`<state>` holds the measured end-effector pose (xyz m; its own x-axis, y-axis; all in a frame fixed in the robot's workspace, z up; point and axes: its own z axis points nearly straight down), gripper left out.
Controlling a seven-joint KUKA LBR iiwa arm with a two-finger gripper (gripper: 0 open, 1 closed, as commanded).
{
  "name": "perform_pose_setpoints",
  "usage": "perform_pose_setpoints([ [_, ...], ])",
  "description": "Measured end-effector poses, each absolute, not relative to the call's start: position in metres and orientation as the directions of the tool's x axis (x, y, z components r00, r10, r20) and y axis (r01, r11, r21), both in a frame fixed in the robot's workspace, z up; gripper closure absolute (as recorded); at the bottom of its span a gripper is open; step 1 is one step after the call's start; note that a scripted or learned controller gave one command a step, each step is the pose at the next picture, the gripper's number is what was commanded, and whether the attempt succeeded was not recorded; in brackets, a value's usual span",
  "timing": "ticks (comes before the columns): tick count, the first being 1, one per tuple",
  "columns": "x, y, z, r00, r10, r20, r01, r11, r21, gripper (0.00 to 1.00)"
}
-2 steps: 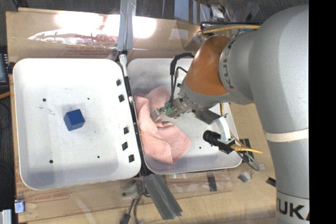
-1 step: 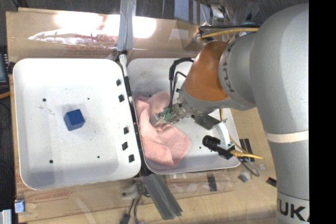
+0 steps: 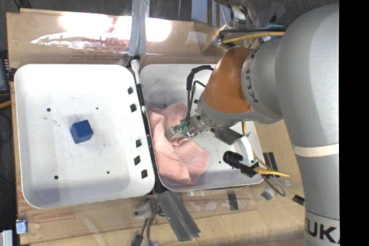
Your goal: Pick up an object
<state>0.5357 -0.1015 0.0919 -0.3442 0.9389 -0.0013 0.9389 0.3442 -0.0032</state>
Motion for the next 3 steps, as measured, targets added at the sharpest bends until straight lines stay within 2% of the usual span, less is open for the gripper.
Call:
perform_pose_setpoints([
  [1,0.556,-0.102,0.092,-0.348,0.937,-0.001,0.937,0.348,-0.002,0.00],
  [2,0.539,-0.101,0.092,-0.377,0.926,-0.003,0.926,0.377,-0.001,0.00],
  [3,0.540,-0.102,0.092,-0.443,0.896,-0.004,0.896,0.443,0.000,0.00],
])
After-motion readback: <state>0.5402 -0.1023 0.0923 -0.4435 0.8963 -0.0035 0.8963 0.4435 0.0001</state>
